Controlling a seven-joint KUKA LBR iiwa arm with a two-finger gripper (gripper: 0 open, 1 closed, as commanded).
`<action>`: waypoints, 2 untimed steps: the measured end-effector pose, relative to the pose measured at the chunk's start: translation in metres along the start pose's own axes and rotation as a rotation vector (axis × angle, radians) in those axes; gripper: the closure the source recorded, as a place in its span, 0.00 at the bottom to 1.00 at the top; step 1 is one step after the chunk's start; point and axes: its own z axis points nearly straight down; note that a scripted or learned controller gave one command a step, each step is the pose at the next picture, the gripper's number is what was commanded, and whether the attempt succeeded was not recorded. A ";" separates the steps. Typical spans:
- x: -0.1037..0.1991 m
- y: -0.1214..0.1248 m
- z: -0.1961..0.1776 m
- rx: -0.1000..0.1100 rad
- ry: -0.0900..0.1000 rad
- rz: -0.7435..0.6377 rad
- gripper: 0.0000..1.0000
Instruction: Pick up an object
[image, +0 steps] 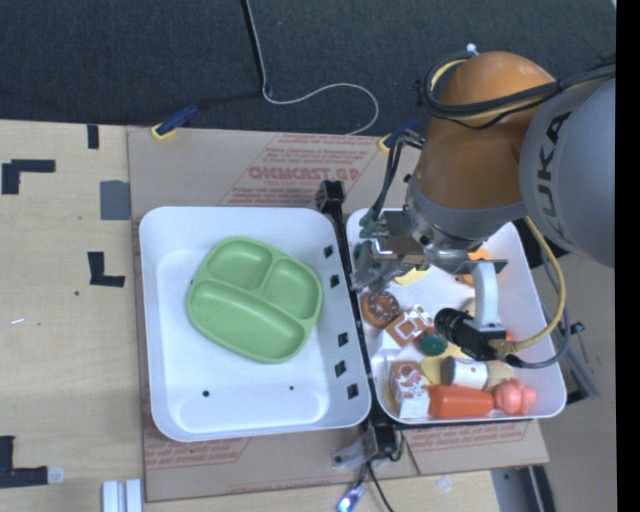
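Orange long toy (462, 402): lying flat along the bottom edge of the right bin (470, 421), lower right of the frame.
Pink toy (515, 397): at the orange long toy's right end, touching it.
White cylinder (466, 374): on its side just above the orange long toy.
Brown-and-white piece (404, 384): left of the white cylinder, near the bin's lower left corner.
Small green piece (432, 344): mid-bin, above the white cylinder.
Brown round piece (379, 309): by the right bin's left wall, just below the gripper.
Gripper (383, 258): low over the upper left part of the right bin, close to the wall between the bins. Cannot tell whether it is apart or together; nothing seen held in it.
Arm (480, 130): grey and orange, fills the upper right of the frame and covers the bin's top end.
Left bin (170, 300): centre-left of the frame.
Green divided plate (255, 298): lying in the left bin, upper middle, tilted in plan.
Cardboard sheet (290, 165): under both bins.
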 end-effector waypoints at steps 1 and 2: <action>0.015 -0.033 -0.043 -0.009 -0.001 0.005 1.00; 0.059 -0.032 -0.097 -0.012 0.000 0.003 1.00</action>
